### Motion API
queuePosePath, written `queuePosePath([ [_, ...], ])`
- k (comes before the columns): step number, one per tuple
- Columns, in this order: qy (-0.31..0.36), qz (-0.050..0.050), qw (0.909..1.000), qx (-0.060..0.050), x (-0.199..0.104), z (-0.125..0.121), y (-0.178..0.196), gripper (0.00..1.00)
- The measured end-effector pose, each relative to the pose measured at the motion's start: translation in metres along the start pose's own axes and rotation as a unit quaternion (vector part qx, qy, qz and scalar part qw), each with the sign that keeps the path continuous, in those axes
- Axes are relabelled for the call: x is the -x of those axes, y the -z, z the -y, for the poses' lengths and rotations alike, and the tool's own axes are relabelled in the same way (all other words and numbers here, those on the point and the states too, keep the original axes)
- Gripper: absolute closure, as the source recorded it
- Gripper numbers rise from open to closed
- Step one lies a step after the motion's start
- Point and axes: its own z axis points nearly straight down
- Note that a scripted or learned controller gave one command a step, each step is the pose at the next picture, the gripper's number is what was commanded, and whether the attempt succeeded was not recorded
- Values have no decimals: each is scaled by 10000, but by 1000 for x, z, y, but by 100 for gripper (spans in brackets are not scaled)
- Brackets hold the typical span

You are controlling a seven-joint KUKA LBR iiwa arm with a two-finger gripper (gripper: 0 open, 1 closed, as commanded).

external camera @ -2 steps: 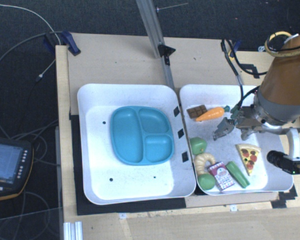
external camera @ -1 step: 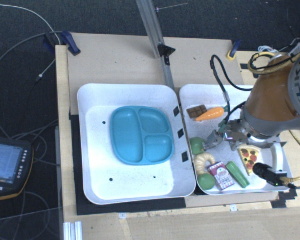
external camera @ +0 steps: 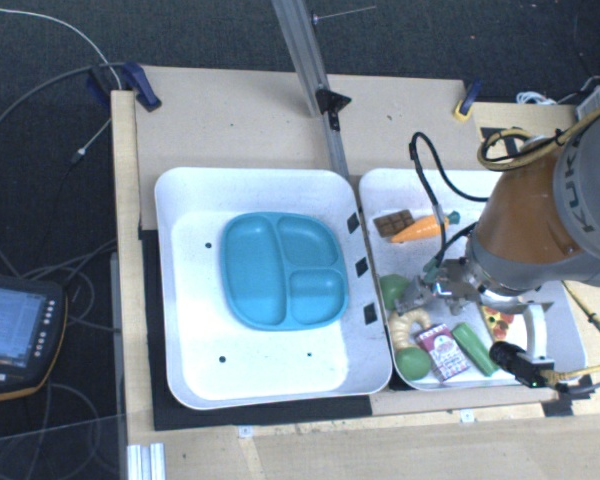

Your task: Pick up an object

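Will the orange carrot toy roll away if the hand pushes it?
Probably a bit. The orange carrot toy looks rounded and tapered, so it would likely roll in a curve rather than straight. It lies against the brown chocolate-bar block, which may stop it. It looks like smooth plastic, so it could be slippery and light.

place: robotics lab | cues: plywood counter (external camera: 240,118) on dark carpet (external camera: 40,88) | loose cables (external camera: 50,28) | teach pendant (external camera: 15,333) at left | metal pole (external camera: 300,38) | two white bins (external camera: 180,268)
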Motion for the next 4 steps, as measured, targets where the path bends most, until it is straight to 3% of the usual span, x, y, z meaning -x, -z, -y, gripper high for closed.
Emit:
queuePosePath([
  [1,3,5,10000,40,0,-2,14,100],
  [3,6,22,10000,79,5,-7,116,100],
  [4,8,15,10000,51,5,-7,123,100],
])
